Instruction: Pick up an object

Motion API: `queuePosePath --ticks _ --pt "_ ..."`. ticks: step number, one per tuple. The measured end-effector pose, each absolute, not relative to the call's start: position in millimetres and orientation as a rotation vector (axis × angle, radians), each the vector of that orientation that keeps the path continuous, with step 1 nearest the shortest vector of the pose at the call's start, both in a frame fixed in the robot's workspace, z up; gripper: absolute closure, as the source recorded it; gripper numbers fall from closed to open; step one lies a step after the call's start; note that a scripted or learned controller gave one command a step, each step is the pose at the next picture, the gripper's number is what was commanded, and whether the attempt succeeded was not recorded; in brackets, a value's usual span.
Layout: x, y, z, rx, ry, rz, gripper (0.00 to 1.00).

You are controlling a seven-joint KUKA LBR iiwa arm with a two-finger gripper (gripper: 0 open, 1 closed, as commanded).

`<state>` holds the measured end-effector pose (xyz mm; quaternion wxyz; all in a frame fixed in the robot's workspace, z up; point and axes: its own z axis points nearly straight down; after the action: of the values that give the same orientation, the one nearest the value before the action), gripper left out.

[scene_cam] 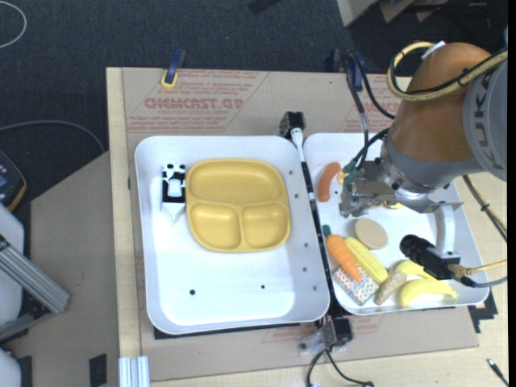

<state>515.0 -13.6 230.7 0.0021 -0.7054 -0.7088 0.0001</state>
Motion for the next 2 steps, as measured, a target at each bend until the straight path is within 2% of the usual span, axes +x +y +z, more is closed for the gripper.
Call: queuePosePath --ticks 1,2 --pt "490.7 17.7 215.6 -2.214 -2.221 0.004 1.00" --pt "505.0 5.8 226.7 -2.224 -2.223 -0.002 1.00"
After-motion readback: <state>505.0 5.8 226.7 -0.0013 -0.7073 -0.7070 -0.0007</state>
